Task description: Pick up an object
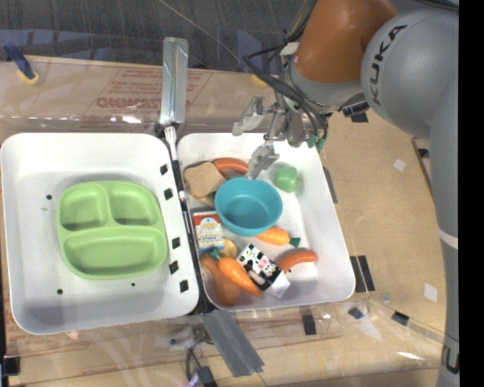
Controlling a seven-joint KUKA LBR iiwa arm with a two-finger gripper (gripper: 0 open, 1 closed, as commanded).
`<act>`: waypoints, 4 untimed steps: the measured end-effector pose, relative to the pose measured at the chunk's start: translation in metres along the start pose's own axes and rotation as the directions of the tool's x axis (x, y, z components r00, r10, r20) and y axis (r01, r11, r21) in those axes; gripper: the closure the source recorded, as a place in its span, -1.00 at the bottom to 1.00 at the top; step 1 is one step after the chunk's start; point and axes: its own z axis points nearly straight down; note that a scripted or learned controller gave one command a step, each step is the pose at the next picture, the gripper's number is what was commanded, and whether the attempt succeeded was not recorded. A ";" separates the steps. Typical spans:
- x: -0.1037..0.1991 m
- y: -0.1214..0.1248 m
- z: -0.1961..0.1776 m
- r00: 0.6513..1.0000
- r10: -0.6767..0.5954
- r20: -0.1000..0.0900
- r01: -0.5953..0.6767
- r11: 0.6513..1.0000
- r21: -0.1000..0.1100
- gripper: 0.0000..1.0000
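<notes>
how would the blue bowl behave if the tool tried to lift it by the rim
The blue bowl looks like rigid, thin plastic, so probably light and stiff. Its smooth rim may slip. It rests on the bread and carrot, so it could tip when nudged.

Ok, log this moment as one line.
gripper: above right bin, nothing held | blue bowl: in bin | green tray: left bin

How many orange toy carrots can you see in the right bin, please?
2. One small orange toy carrot lies just below the blue plastic bowl; a larger orange toy carrot lies near the bin's front left. Others may be hidden under the pile.
</notes>
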 end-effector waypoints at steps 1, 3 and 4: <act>0.017 0.002 0.093 0.981 0.194 -0.007 -0.194 0.981 -0.001 -1.00; 0.026 -0.004 0.110 0.949 0.312 0.040 -0.312 0.950 0.002 1.00; 0.076 0.040 0.038 0.778 0.628 0.003 -0.628 0.778 -0.004 1.00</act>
